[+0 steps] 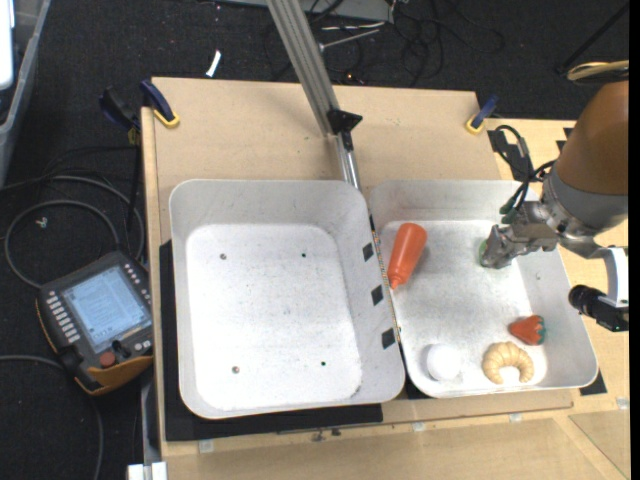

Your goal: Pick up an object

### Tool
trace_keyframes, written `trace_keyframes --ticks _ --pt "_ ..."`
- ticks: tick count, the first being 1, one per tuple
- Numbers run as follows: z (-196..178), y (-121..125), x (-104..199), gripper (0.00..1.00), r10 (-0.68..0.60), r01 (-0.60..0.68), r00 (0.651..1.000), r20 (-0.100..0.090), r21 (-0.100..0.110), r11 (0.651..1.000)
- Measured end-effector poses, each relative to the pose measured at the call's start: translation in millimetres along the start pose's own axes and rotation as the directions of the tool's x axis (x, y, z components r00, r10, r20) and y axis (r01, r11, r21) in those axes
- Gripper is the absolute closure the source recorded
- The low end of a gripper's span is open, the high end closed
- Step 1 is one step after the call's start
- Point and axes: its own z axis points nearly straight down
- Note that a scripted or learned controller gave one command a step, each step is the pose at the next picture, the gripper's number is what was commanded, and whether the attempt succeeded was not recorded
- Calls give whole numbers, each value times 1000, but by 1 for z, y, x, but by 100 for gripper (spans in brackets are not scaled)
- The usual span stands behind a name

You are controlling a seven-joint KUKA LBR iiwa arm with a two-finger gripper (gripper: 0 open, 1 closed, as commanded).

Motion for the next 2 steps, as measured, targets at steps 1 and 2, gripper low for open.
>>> trace_keyframes --ticks 1,2 --pt "4 23 54 100 -7 7 1000 -3 2 1000" --pt "-6 46 102 100 -7 7 1000 -3 0 1000"
